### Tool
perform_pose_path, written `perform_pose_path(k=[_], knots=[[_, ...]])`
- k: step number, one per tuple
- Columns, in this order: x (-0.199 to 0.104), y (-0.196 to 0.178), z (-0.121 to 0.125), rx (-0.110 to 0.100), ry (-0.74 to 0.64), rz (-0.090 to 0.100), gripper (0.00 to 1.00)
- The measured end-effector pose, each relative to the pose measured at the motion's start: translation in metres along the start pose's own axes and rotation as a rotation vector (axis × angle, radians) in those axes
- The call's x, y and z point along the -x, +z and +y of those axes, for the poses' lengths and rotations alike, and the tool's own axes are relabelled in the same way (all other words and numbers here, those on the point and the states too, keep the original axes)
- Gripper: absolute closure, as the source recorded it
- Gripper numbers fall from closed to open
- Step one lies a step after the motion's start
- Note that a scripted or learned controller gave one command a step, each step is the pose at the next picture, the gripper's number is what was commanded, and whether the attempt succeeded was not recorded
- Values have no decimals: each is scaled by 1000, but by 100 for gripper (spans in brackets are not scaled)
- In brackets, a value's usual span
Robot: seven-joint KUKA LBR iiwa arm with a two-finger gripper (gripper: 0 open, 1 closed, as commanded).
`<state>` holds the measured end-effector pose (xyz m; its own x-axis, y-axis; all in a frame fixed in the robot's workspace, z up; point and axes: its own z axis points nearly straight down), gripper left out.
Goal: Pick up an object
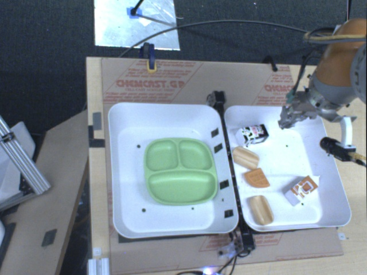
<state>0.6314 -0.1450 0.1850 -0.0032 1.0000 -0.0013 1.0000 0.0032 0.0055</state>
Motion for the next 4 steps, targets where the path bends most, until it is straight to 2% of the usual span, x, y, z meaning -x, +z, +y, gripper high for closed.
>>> perform_pose_path(k=[1, 2, 4], knots=[[-3, -65, 1, 3, -2, -1, 100], [-3, -89, 2, 0, -2, 0, 100], [-107, -92, 4, -4, -6, 3, 100]])
